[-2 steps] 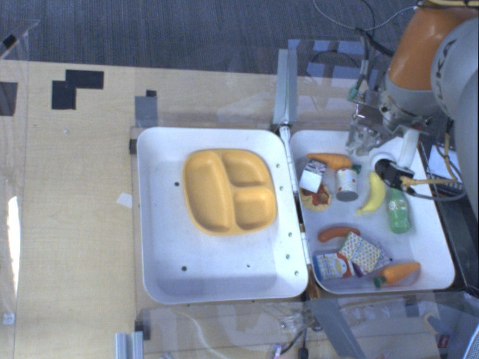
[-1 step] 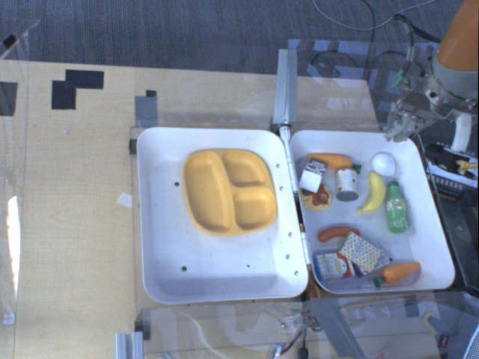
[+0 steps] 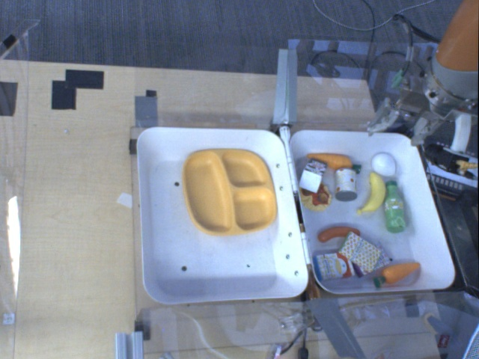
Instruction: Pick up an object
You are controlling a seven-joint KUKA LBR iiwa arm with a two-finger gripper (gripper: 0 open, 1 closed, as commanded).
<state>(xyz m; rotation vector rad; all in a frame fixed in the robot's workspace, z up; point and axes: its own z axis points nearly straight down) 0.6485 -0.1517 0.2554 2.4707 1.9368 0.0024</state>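
The right bin holds several small objects. A carrot lies at its back and a white egg sits to the right of it. Below them are a white carton, a small grey can, a banana and a green bottle. A red sausage, a patterned pouch and a second carrot lie toward the front. My gripper hangs over the bin's back right rim, above and apart from the egg, with nothing seen in it.
The left bin holds a yellow divided plate. A metal divider post rises between the bins at the back. Cables loop behind the right bin. Black tape marks lie on the wooden bench at left.
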